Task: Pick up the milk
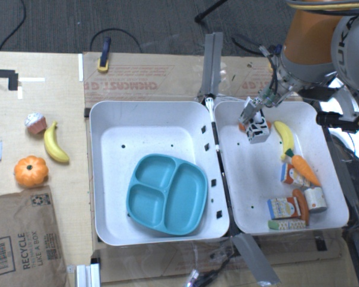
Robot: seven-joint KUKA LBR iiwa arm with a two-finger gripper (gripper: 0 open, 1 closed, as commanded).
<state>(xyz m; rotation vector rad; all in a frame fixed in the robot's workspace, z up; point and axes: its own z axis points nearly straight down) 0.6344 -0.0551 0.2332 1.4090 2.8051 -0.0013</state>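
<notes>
Ok so from my chair: the pincer (255,113) is hovering in the right bin (245,214), up around 11 o'clock of that bin, and I honestly can't tell how it's set. There's a small black-and-white thing (258,131) right below it, could be the milk, but I can't make out whether it's gripped or just sitting there. A carton (282,208) lies down at 6 o'clock next to a can (315,198), with a carrot (304,170) and banana (285,136) nearby. I'd call the pick not confirmed yet; the lift's all still to do.
</notes>
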